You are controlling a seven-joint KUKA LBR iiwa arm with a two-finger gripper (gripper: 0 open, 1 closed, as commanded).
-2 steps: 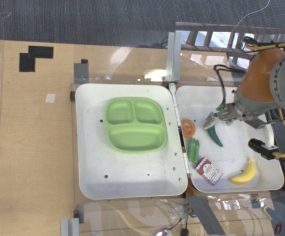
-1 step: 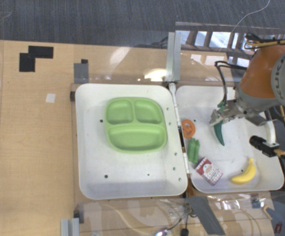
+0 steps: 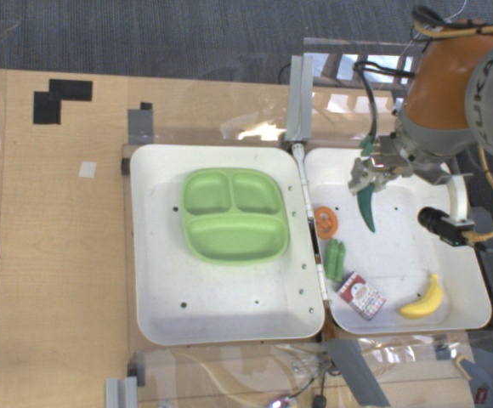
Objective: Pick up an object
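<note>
My gripper (image 3: pixel 371 179) hangs over the upper middle of the right bin (image 3: pixel 476 313). It is shut on a long dark green object (image 3: pixel 368 209) that looks like a pepper. The object's pointed tip dangles below the fingers, above the bin floor. On the floor of the same bin lie an orange round item (image 3: pixel 325 221), a light green item (image 3: pixel 335 259), a red and white packet (image 3: pixel 362 297) and a yellow banana (image 3: pixel 423 300).
The left bin (image 3: pixel 157 313) holds a green divided plate (image 3: pixel 234 215). A narrow ridge (image 3: pixel 308 219) separates the two bins. The arm's grey and orange wrist (image 3: pixel 455 83) and its cables cover the right bin's upper right. A black part (image 3: pixel 440 225) sticks out there.
</note>
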